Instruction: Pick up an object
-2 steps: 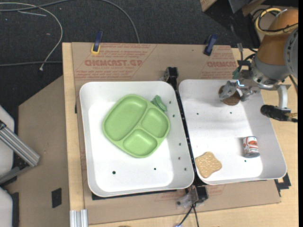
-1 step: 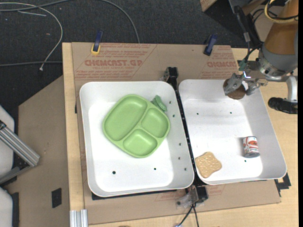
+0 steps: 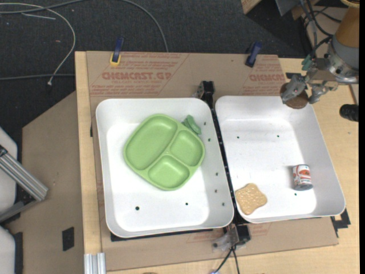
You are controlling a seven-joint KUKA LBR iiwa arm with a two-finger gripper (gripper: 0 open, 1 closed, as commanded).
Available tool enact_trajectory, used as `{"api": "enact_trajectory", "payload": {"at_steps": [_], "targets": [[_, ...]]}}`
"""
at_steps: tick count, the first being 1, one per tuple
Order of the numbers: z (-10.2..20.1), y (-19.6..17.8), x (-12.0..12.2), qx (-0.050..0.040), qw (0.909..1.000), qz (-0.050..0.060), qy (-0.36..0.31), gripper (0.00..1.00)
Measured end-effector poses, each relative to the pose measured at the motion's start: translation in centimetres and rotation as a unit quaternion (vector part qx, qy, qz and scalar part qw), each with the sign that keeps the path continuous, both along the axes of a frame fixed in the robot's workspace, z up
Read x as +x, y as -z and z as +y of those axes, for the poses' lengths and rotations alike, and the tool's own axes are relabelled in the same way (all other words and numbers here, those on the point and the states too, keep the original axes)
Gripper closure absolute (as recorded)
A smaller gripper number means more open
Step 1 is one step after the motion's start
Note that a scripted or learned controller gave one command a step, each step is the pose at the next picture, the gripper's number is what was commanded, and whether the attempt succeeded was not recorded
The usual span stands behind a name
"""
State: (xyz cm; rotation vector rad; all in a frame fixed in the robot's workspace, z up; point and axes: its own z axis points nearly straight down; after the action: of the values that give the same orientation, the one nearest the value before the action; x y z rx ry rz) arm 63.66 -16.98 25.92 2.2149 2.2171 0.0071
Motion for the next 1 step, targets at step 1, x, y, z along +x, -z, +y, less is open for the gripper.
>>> {"api": "enact_trajectory", "payload": {"at_steps": [1], "targets": [[6.03,-0.28,0.55,0.0019,1.0,0.004,-0.003,1.0]]}}
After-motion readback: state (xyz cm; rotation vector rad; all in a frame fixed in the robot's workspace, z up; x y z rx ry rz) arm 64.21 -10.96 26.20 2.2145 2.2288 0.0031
